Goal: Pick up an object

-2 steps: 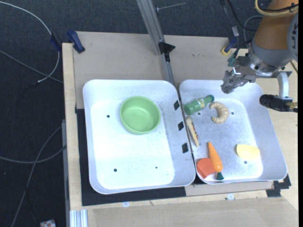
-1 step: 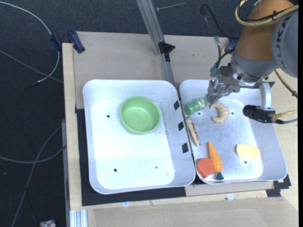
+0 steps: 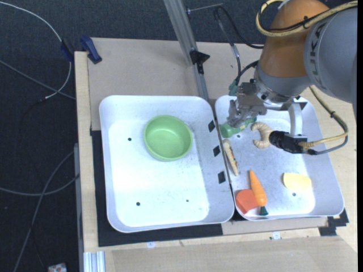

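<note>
Carrot in right bin, bowl in left bin

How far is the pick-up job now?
Done: the gripper is low over the right bin, at a green item near its left wall. In hand: nothing visibly held. Left: gripping and lifting; the carrot and yellow piece lie untouched.

1. The one bit of lettering stands on the grey arm, on its casing just right of the orange band: dark capitals running down the curve, apparently "KU", the rest cut off.
2. Nothing else near the arm carries readable text, numbers or signs.
</note>
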